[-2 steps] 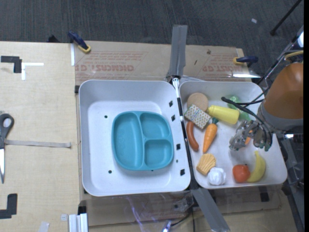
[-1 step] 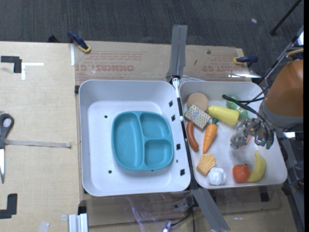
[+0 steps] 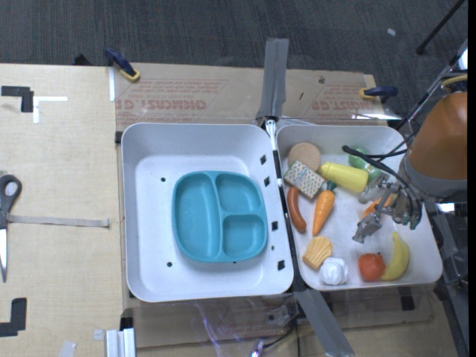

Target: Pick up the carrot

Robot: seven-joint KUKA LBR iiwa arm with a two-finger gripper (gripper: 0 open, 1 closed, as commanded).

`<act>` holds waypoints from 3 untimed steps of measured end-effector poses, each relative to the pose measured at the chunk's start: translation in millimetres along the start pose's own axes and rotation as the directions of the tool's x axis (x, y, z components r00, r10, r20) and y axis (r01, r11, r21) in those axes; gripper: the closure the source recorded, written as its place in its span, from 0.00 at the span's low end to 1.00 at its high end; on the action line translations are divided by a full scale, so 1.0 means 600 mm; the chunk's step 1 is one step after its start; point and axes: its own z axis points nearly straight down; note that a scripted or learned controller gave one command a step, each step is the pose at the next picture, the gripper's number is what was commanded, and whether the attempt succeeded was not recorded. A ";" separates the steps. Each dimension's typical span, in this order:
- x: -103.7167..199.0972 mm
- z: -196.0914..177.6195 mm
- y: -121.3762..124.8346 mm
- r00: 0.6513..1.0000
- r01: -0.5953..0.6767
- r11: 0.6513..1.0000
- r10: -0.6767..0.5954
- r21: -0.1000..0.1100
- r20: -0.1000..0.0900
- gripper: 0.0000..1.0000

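- The gripper (image 3: 370, 225) hangs low over the right bin (image 3: 424, 274), arm reaching in from the right; whether its fingers are apart or closed, I cannot tell; nothing sits visibly between them
- Just below it, a tomato (image 3: 371, 266) and a banana (image 3: 398, 257) lie side by side near the bin's front wall
- Left of the gripper, apart from it, lies the carrot (image 3: 323, 210), tip toward the front, green top touching the yellow corn cob (image 3: 344, 176)
- Beside the carrot: a red sausage (image 3: 297, 209), a waffle-like block (image 3: 303, 178), a round bun (image 3: 304, 155); in front, a cracker (image 3: 318, 252) and a white ball (image 3: 335, 271)
- Further left, the left bin (image 3: 141, 222) holds a teal divided plate (image 3: 220, 216); scissors (image 3: 6, 222) lie on the bench at far left
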 end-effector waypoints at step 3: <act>0.007 0.016 -0.067 0.906 -0.423 0.906 0.423 0.001 -0.007 1.00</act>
